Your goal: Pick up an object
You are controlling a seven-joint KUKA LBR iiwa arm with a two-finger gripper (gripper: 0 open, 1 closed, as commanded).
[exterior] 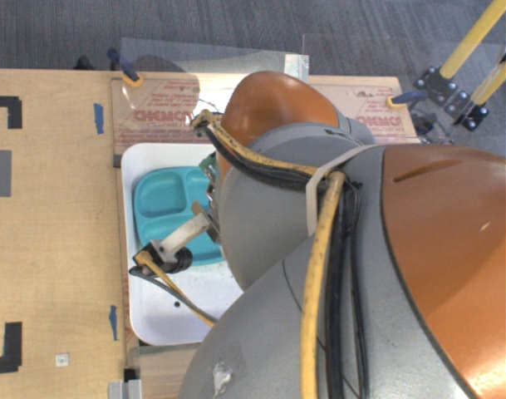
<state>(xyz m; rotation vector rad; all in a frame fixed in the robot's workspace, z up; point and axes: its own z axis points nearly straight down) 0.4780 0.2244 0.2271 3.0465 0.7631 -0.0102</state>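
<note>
Camera view. Lying in the white bin [144,322] on the desk [53,223]: a teal divided tray [165,198], flat on the bin floor toward the far end. Resting across the tray's near edge, tilted: a cream-handled tool [174,243], its black end down on the white floor, with a thin yellowish strip trailing from it toward the bin's near corner. Probably tipped in loose rather than arranged, which would explain the overlap and the slant. Both count as candidates for the pick. Likely the easier one: the tool, on top and with a round handle to close on. Likely the harder: the tray, broad and flat against the floor.

Reaching in from the right: the arm [319,248], bent steeply down over the bin, the orange band [269,106] uppermost and the grey wrist body below it, covering most of the bin's right part. Running along the arm and draped over its joint: a yellow cable [315,264]. Looks like a descent toward the tray's right side, beside the tool.

Cannot tell how wide the gripper stands or whether it has hold of anything; hidden beneath the arm's own bulk. No object seen lifted off the bin floor.
</note>
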